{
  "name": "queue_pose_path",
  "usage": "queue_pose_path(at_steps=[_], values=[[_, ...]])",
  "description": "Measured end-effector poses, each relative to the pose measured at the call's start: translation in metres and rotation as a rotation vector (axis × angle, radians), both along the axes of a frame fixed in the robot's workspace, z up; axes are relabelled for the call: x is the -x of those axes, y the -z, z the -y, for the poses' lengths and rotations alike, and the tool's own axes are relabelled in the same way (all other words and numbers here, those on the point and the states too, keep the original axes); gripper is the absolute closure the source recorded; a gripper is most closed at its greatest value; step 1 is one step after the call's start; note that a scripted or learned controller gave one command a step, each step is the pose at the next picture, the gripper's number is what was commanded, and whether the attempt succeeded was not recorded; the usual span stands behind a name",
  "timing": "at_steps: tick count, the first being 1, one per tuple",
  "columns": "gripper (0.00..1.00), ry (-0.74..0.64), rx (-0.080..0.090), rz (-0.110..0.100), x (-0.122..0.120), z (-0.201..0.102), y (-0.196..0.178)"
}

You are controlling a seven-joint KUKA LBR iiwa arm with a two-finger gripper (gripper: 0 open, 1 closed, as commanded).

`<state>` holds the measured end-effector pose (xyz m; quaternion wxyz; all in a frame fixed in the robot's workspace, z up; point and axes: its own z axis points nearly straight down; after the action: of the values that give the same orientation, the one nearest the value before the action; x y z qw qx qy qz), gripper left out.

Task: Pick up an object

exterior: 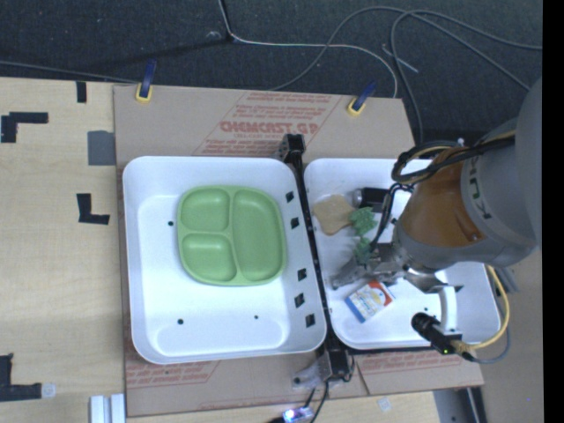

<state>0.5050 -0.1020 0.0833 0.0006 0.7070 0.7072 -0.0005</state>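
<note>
Landmark: black divider [304, 236] where the two white bins meet; all places taken from it.
Left bin [150, 236]: touching the divider on its left side; holds a green sectioned plate [233, 234], three compartments, lying flat near the bin's middle.
Right bin [339, 170]: touching the divider on its right side; much of its right half covered by the arm.
Arm [467, 205]: grey with orange band, reaching in from the right, bent over the right bin.
Tool [374, 267]: low over the right bin, a little right of the divider, among the small things; grip state cannot tell, the wrist hides it.
Tan flat piece [332, 212]: just right of the divider, toward the bin's far side.
Green leafy thing [363, 221]: just right of the tan piece, close to the tool.
Small card or packet [368, 300]: white with blue and red, right of the divider, on the near side of the tool, lying flat.
Desk [53, 263]: light wood, cardboard sheet [264, 122] under both bins.
Cables [370, 25]: on dark floor beyond the divider's far end.
</note>
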Motion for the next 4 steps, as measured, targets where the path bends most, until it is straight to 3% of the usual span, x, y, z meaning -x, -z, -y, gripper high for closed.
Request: queue_pose_path(at_steps=[1,2,4], values=[[1.00,0.000,0.000,0.000,0.000,0.000,-0.012],[1.00,0.000,-0.001,0.003,0.003,0.004,-0.073],[1.00,-0.001,0.000,0.004,0.005,0.012,-0.162]])
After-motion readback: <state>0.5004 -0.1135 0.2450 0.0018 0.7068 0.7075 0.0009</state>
